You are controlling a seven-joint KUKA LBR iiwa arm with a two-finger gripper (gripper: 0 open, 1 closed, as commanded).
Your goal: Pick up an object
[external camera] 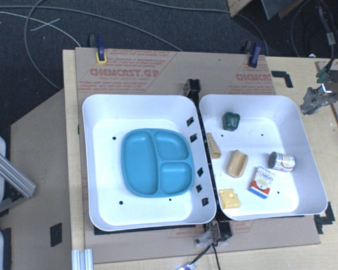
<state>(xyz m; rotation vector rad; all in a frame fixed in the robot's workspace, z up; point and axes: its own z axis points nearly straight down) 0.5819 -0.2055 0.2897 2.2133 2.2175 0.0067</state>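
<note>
The right bin (304, 122) holds several small objects. A dark green lump (231, 120) lies near its back, and a ribbed tan cone (213, 145) rests against its left wall. At the middle lies a tan cylinder (236, 163), with a small silver can (281, 161) on its side to the right. Toward the front are a red, white and blue carton (261, 183) and a yellow block (229, 198). My gripper (317, 97) shows as a small grey metal shape at the right edge, outside the bin's back right corner and away from every object.
The left bin (101, 117) holds a blue divided plate (156, 162). Black clips run along the seam between the bins (196, 151). Clamps (101, 49) hold the cardboard sheet at the back, and cables lie on the dark floor beyond.
</note>
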